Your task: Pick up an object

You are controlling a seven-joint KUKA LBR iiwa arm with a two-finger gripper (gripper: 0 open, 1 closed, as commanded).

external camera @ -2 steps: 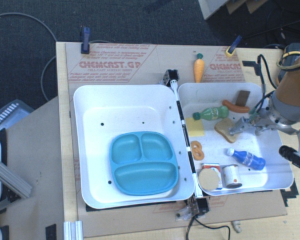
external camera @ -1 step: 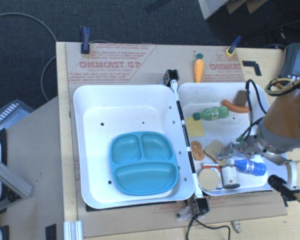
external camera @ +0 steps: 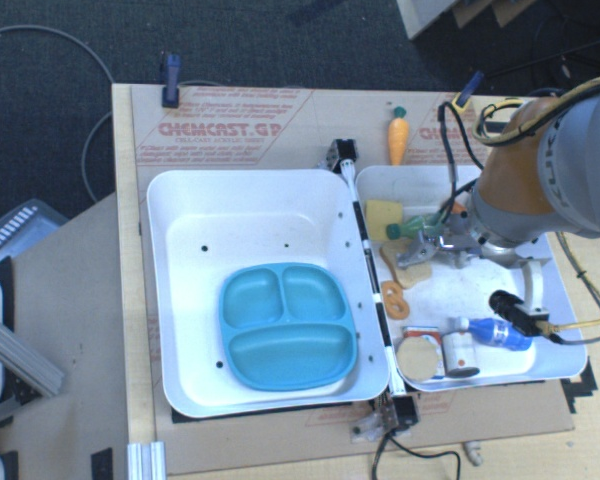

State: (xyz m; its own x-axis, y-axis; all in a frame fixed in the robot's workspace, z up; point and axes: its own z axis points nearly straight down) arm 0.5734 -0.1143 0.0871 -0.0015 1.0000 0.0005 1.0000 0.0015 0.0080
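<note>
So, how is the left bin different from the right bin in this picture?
The left bin holds one blue divided tray; the right bin holds several small things. The left bin looks wider than the right bin. The arm reaches over the right bin, not the left bin. Both are shallow, white, and sit side by side.

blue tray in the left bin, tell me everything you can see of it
The blue tray is a light blue divided plate with rounded corners, smooth and matte like plastic. It has three compartments: two smaller ones side by side on the far side and one wide one on the near side, all bare. It lies flat and right side up on the floor of the left bin, toward its near right part, slightly rotated. Nothing rests on it, and the gripper is over in the right bin.
</note>
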